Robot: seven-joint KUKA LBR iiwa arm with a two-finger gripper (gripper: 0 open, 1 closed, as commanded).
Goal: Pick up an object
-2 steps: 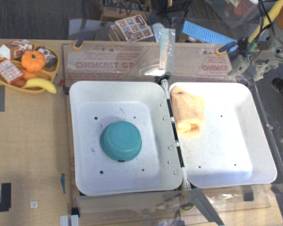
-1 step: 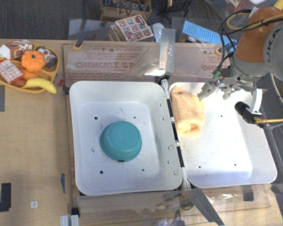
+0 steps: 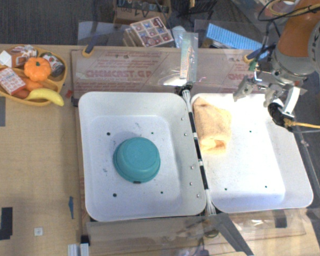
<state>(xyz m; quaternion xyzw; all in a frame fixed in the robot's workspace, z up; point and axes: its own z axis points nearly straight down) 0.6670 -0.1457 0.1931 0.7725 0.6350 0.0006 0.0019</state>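
An upturned teal bowl (image 3: 137,159) sits in the middle of the left bin (image 3: 96,116). A tan, crumpled cloth (image 3: 212,125) lies in the right bin (image 3: 266,164), against its left wall near the far corner. My gripper (image 3: 255,95) hangs over the far edge of the right bin, to the right of and beyond the cloth. Its two fingers are spread apart, open, with nothing between them. The grey arm with its orange band (image 3: 301,33) rises to the upper right.
A yellow dish (image 3: 0,84) with toy fruit, including a banana (image 3: 47,95) and a small pumpkin (image 3: 37,69), stands at the far left. A clear-wrapped panel (image 3: 128,71) lies behind the bins. A yellow cable (image 3: 306,125) trails off the wrist at the right.
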